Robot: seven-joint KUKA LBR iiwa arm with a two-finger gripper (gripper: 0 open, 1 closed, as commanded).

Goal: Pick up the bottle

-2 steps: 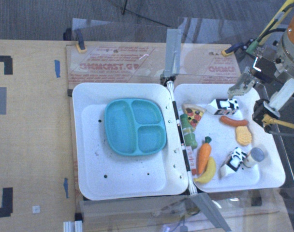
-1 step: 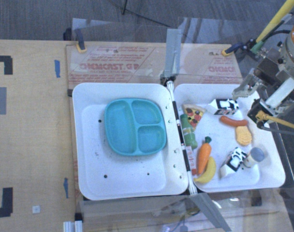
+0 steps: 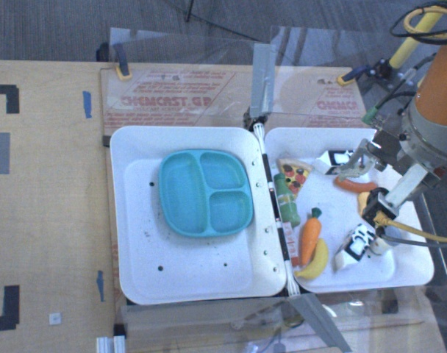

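Observation:
The bottle (image 3: pixel 287 202) is small and green. It lies lengthwise in the right bin (image 3: pixel 411 271), close against that bin's left wall. My gripper (image 3: pixel 358 166) hangs over the back right part of the same bin, above an orange-red sausage (image 3: pixel 355 185). It is well to the right of the bottle and not touching it. Nothing shows between the gripper's tips.
A pizza slice toy (image 3: pixel 294 174) lies just behind the bottle. A carrot (image 3: pixel 309 234) and a banana (image 3: pixel 315 261) lie in front of it. A white-and-black item (image 3: pixel 358 245) sits at front right. The left bin (image 3: pixel 128 219) holds a teal divided plate (image 3: pixel 206 192).

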